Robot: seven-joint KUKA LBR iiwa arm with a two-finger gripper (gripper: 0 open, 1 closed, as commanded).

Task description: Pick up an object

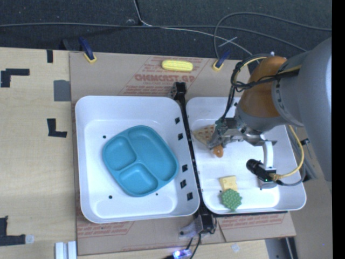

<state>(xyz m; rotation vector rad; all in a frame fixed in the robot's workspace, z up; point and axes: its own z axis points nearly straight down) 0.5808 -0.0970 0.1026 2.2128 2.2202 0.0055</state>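
Floor: dark carpet (64,9) behind the bench, with thin cables (161,27) lying across it.
Bench: pale wood top (32,161) with black marks.
Sheet: brown cardboard (135,80) with red print, held by what look like blue clamps (86,50).
Light: even, soft.

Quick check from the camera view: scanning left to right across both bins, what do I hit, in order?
Left bin → blue divided plate → divider between the bins → tan piece → small orange piece → gripper → arm's orange band. Yellow block and green object overlap that span.
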